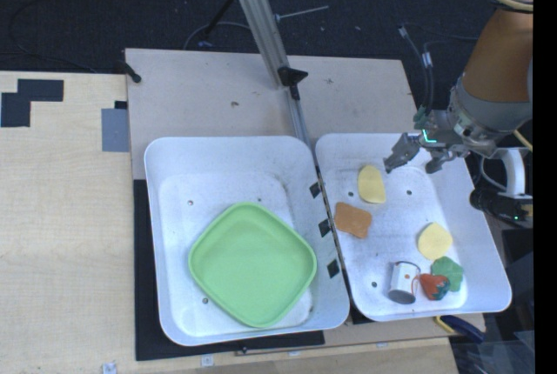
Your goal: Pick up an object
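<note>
Approach is the step in hand: the end effector (419, 155) hangs over the far part of the right bin (466, 207), fingers spread with nothing between them. Nearest below lies a pale yellow oval piece (372, 184), flat on the bin floor just beside an orange slab (352, 220), its long axis running from the far rim toward the near one. Next, I judge, the arm must shift left, drop, and straddle the oval's short width. A green plate (252, 263) sits in the left bin (174, 181).
</note>
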You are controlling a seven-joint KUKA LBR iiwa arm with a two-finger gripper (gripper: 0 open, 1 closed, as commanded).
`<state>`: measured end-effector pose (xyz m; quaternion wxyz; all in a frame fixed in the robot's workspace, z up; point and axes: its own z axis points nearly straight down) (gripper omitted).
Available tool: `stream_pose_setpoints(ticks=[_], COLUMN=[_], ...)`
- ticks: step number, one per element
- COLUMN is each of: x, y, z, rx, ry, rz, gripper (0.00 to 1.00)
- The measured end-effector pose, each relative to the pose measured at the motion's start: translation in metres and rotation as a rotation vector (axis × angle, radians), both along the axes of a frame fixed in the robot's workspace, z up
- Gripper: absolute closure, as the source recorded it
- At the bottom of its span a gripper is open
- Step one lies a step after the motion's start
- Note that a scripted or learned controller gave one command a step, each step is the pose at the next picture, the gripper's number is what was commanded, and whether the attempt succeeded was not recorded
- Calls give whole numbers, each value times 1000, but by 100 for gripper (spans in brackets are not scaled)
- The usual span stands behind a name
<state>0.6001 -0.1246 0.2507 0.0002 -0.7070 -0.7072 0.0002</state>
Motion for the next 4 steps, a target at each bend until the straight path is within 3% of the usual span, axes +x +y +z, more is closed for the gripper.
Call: stream_pose_setpoints(ticks=[1, 4], x=[0, 4], y=[0, 3], z=[0, -160], rx=[0, 0], ry=[0, 0], rz=[0, 0], gripper=[0, 0])
